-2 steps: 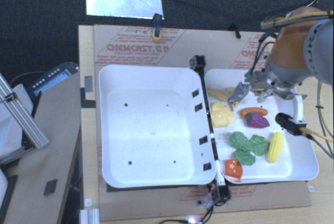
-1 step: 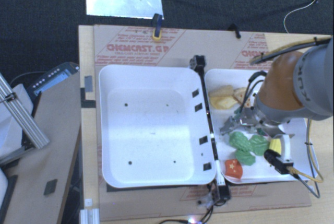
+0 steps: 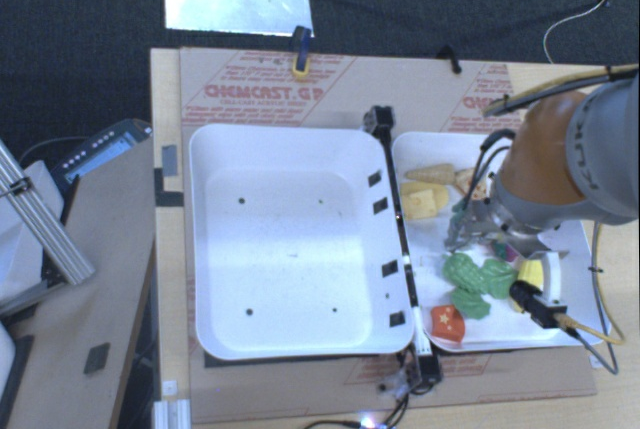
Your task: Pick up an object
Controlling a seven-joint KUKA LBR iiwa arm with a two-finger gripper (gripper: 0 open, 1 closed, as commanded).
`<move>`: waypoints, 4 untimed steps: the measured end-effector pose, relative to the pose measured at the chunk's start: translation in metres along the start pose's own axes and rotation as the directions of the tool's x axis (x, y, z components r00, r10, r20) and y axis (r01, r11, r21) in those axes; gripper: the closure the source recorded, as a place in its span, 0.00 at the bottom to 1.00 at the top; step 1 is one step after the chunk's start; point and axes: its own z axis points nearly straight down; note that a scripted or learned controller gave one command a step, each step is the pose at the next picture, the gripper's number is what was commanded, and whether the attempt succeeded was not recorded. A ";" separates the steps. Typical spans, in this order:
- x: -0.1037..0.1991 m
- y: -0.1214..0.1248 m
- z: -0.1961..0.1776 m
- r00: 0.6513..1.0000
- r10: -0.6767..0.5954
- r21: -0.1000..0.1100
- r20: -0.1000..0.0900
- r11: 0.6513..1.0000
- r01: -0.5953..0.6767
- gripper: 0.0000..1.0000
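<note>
The right bin (image 3: 425,145) holds several small things. A pale cone-shaped piece (image 3: 430,174) lies at its far side, with a yellow block (image 3: 423,204) just in front of it. A green crumpled item (image 3: 474,277) sits in the middle, and a red block (image 3: 448,322) lies at the near edge. A yellow piece (image 3: 530,271) shows under the arm. My gripper (image 3: 458,235) hangs low over the bin, between the yellow block and the green item, just above the green item's far edge. The wrist hides what is directly beneath it.
The left bin (image 3: 290,142) stands beside the right one, with black clips (image 3: 382,206) along their shared wall. The grey arm with its orange band (image 3: 545,162) covers the right bin's right half. Both bins rest on a cardboard sheet (image 3: 260,87).
</note>
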 end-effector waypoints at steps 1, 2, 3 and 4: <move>0.011 -0.059 0.012 1.000 0.002 0.007 -0.001 1.000 -0.002 1.00; 0.068 0.062 -0.097 1.000 -0.012 -0.019 -0.001 1.000 0.012 1.00; 0.061 0.080 -0.134 1.000 -0.004 -0.003 0.001 1.000 0.004 1.00; 0.166 0.075 -0.086 1.000 -0.012 0.005 -0.004 1.000 0.012 1.00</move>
